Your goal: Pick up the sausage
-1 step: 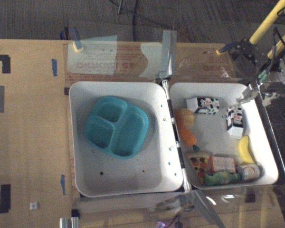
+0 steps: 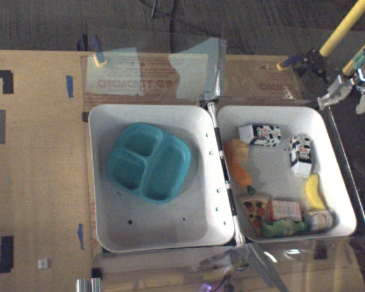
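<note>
1. Two white bins sit side by side on the bench. The left bin (image 2: pixel 97 181) looks meant for receiving things, and the right bin (image 2: pixel 274 175) is the stock of toy food to pick from.
2. One teal divided plate (image 2: pixel 149 162) lies flat in the left bin, towards its upper left. It is probably a drop-off target.
3. Two cow-patterned cartons are in the right bin, one (image 2: pixel 260 134) near the top wall and one (image 2: pixel 301 154) further right.
4. One carrot (image 2: pixel 241 174) and one banana (image 2: pixel 314 192) lie along opposite side walls.
5. Crowded along the bottom wall are one pizza slice (image 2: pixel 254 207), one red box (image 2: pixel 285 210), one green packet (image 2: pixel 285 227) and one can (image 2: pixel 321 219).
6. One sausage (image 2: pixel 237 148), judging by its tan-brown colour, lies against the right bin's left wall. It touches the carrot's upper end, so a grasp has little room.
</note>
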Controlling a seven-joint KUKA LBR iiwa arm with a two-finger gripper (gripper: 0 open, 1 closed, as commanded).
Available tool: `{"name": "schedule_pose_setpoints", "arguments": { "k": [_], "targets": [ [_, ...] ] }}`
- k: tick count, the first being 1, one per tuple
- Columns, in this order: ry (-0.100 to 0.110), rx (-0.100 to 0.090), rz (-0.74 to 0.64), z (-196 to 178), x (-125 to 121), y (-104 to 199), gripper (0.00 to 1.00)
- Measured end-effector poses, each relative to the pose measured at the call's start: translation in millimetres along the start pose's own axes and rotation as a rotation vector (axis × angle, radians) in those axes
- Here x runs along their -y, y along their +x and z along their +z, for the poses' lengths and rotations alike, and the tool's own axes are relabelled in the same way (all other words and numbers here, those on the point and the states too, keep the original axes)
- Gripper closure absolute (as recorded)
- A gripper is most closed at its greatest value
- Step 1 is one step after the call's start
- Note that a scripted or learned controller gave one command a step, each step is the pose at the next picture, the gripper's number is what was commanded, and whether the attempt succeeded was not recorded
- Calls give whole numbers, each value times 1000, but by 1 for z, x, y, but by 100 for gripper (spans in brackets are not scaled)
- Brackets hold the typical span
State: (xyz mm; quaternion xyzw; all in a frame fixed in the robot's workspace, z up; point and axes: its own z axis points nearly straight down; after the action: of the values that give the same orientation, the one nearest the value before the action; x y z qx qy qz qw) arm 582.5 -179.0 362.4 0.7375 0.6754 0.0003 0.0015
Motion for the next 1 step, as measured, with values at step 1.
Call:
{"name": "schedule_pose_setpoints", "arguments": {
  "k": [1],
  "targets": [
    [2, -2, -27, 150, 22, 22, 0]
  ]
}}
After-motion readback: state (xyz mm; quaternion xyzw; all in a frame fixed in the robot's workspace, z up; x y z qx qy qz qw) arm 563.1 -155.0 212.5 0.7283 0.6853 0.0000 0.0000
